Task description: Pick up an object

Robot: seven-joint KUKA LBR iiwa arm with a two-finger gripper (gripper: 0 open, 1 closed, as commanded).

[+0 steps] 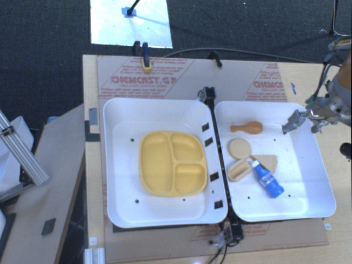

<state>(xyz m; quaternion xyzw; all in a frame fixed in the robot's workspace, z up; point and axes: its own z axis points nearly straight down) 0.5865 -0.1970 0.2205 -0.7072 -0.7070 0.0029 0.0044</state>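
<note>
The hand (305,121) hangs over the far right corner of the right bin (308,202), its two fingers spread open with nothing between them. The nearest thing to it is a tan drumstick-shaped toy (247,127) lying just to its left on the bin floor; further left and nearer the camera lie a round beige disc (240,147), a tan wedge (268,161), a small bread-coloured piece (238,171) and a blue bottle (267,179), clustered and partly touching. Well to the hand's left, across the divider, the left bin (124,202) on the desk (66,147) holds a yellow compartment plate (172,163).
</note>
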